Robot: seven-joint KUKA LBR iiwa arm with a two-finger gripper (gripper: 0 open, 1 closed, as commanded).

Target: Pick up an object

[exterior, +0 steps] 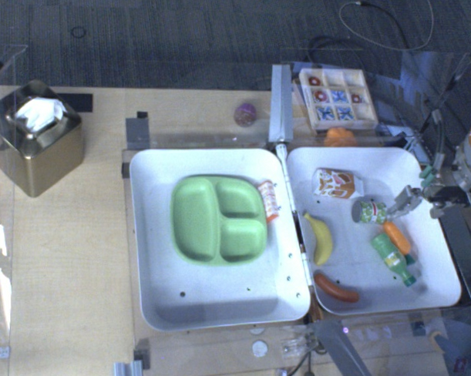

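Camera view. My gripper (403, 201) reaches in from 3 o'clock over the right bin (436, 296), fingertips low and just beside the small green-and-white can (369, 211). Whether the tips touch the can or only overlap it from this slant, I cannot tell. Nor can I tell if I am open or closed: nothing shows held between them.

Target, as I judge it: that can, lying on its side near the bin's middle, at 9 o'clock from my tips. Its long axis runs roughly 9-to-3, one end toward me, the other toward the banana (321, 238).

Neighbours: orange carrot (397, 238) just at 6 o'clock of my tips, green bottle (394, 258) touching or nearly touching the carrot, brown-and-white pouch (334, 183) at 10 o'clock of the can, sausage (336, 288) well apart near the bin's front edge. The left bin (154, 298) holds a green divided plate (219, 219) and a small packet (267, 199).

Risks, my judgement:
- The can is round and on its side; a push along its flank would roll it toward the banana.
- Coming at its end, closing across the long axis may squirt it out.
- Descending a little toward 6 o'clock, I would clip the carrot and nudge the bottle.
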